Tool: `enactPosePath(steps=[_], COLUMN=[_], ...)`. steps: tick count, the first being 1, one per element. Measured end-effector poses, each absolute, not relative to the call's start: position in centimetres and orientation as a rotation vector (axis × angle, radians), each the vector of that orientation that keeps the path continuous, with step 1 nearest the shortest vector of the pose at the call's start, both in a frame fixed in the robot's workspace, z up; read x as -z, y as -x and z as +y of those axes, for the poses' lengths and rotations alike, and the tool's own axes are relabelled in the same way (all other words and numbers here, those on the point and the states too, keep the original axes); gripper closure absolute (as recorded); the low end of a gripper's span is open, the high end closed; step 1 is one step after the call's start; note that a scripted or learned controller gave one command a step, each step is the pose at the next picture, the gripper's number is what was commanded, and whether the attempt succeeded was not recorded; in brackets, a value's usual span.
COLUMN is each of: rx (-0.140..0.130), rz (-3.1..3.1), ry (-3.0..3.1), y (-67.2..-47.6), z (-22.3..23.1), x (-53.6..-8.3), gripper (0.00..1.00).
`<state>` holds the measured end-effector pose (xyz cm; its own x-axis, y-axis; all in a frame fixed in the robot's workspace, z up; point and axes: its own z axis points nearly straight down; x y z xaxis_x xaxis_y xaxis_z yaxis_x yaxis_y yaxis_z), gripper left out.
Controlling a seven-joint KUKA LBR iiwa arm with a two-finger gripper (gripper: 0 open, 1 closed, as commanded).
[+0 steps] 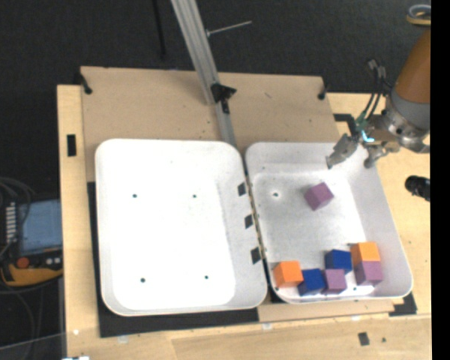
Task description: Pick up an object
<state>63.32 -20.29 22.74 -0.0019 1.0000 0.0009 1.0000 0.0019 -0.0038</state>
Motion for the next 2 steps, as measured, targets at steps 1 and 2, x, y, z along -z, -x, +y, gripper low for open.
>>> enactPosePath(steps=[1,2], rx=[-0.003,-0.005], rz=[-2.228,-2.229], ry=[2.218,2.212], y=[-63.4,-63.7], z=[-20.4,-20.2], x=[-23.1,-18.8], gripper=[0.00,0.00])
